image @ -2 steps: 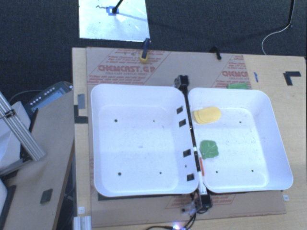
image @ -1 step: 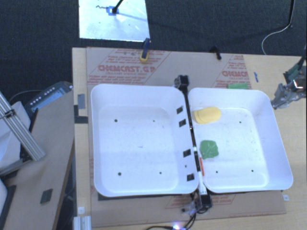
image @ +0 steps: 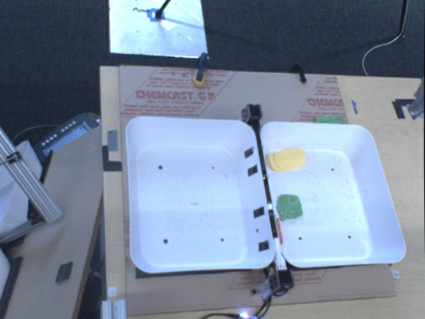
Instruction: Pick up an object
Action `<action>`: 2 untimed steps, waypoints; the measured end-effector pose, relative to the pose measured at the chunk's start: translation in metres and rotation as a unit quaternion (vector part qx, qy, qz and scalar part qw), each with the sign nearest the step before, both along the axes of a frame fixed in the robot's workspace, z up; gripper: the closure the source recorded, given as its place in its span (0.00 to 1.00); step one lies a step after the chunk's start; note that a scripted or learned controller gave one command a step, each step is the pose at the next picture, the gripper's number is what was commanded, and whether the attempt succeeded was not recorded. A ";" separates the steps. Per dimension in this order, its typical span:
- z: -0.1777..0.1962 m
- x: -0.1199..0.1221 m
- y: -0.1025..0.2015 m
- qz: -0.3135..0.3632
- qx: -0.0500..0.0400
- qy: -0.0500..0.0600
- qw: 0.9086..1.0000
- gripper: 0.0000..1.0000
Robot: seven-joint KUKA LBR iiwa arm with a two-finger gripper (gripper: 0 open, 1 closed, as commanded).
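A green object (image: 289, 207) lay nearest in the right bin (image: 372, 198), close to the wall shared with the left bin (image: 143, 198). Just beyond it, a yellow object (image: 286, 159) rested against the same wall. The gripper's state could not be told.

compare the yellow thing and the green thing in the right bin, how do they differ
The yellow object is pale yellow, wider and flatter-looking; the green object is green and more compact. The yellow object sits farther up the view, near the bin's top left corner; the green object lies below it, about midway down the left wall. Both lie in the right bin, close to the divider between the bins.
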State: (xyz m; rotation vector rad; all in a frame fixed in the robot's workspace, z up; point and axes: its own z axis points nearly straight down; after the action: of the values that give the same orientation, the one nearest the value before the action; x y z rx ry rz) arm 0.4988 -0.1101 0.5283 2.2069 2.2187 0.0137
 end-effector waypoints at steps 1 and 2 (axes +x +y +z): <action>-0.142 -0.004 0.039 0.001 0.002 0.011 1.000 1.00; -0.011 -0.012 0.021 -0.001 0.000 -0.002 1.000 1.00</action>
State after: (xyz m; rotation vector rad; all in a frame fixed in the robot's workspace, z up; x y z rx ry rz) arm 0.4866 -0.0891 0.5172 2.2070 2.2149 0.0169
